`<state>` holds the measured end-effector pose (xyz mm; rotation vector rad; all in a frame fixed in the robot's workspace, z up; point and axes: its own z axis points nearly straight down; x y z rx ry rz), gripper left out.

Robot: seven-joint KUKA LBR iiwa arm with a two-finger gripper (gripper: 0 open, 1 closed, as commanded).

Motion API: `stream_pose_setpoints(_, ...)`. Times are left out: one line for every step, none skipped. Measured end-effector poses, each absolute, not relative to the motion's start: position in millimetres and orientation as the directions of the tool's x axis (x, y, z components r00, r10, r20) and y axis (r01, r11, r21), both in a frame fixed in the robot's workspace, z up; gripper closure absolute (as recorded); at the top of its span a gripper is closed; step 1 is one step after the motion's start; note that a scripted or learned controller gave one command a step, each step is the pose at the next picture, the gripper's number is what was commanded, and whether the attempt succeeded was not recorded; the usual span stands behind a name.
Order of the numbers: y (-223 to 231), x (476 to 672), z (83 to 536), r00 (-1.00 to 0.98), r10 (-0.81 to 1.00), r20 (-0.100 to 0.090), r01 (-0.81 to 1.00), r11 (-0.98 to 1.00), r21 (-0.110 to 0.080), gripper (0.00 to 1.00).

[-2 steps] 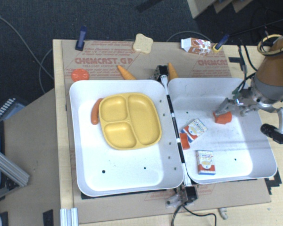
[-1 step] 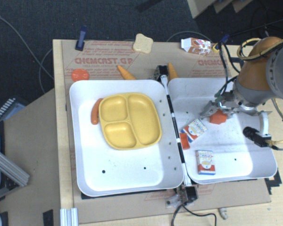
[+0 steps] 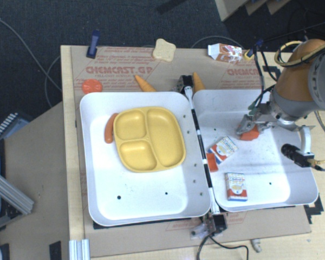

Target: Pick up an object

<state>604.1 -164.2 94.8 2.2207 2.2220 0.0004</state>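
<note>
- The robot arm (image 3: pixel 300 83) reaches in from the right, over the right bin (image 3: pixel 276 191).
- Its gripper (image 3: pixel 248 128) is low in the far part of that bin, right at a small orange-red thing (image 3: pixel 251 135).
- The orange-red thing lies on the bin floor. It looks like it sits just under the gripper's tip, touching it or very close.
- I cannot tell how the gripper is set, because the metal parts hide that spot.
- I also cannot tell if the orange-red thing is being held or just lies under the tool.
- Nearer to me in the same bin lie two little boxes: a tilted one (image 3: pixel 223 148) close to the middle wall, and a flat one (image 3: pixel 236 186) near the front.
- A thin red piece (image 3: pixel 210 161) lies just beside the tilted box.
- The left bin (image 3: pixel 97 161) holds a yellow tray (image 3: pixel 149 138) with three parts, and a hot dog toy (image 3: pixel 109 128) lies just left of it.
- I think the step now is closing on the orange-red thing.
- To do it well, the gripper should sit square over the thing, with one finger on each side.
- It should squeeze gently, so the small piece does not pop out sideways.
- Then it should lift straight up and slowly.
- It is well apart from the boxes, so nothing should get bumped.
</note>
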Motion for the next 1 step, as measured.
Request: stream_pose_setpoints(-84.7,636.2,186.2,-0.003,1.0,0.001,1.0,0.003,0.004,1.0)
